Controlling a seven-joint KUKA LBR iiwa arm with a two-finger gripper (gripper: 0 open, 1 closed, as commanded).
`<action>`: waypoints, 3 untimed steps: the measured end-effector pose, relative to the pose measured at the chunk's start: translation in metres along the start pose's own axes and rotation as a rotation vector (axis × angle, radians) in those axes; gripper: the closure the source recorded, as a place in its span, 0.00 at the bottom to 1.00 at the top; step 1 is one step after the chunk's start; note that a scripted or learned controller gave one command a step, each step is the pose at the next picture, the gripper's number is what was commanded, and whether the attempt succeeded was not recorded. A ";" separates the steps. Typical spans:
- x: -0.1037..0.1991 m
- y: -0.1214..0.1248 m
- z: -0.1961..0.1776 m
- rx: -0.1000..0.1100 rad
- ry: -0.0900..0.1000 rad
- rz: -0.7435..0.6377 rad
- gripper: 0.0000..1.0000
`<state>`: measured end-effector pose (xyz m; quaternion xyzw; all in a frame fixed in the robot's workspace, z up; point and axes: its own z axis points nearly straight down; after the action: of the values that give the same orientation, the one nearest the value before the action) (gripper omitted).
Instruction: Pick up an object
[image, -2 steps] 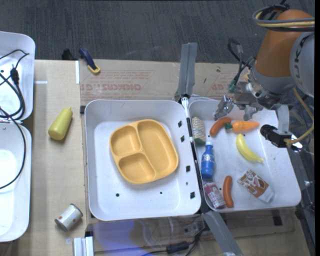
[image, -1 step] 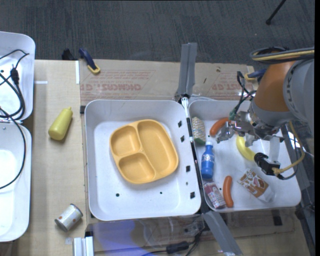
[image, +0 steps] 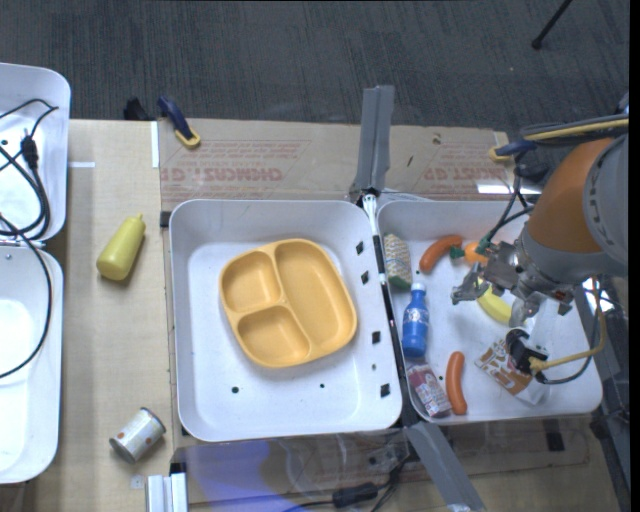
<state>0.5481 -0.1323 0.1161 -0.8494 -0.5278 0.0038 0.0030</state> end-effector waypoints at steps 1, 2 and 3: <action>-0.001 0.000 -0.005 0.007 -0.003 -0.001 1.00; 0.104 -0.027 -0.123 -0.003 -0.003 -0.063 1.00; 0.104 -0.027 -0.123 -0.002 -0.004 -0.063 0.00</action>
<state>0.5714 -0.0278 0.2388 -0.8323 -0.5543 0.0047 0.0012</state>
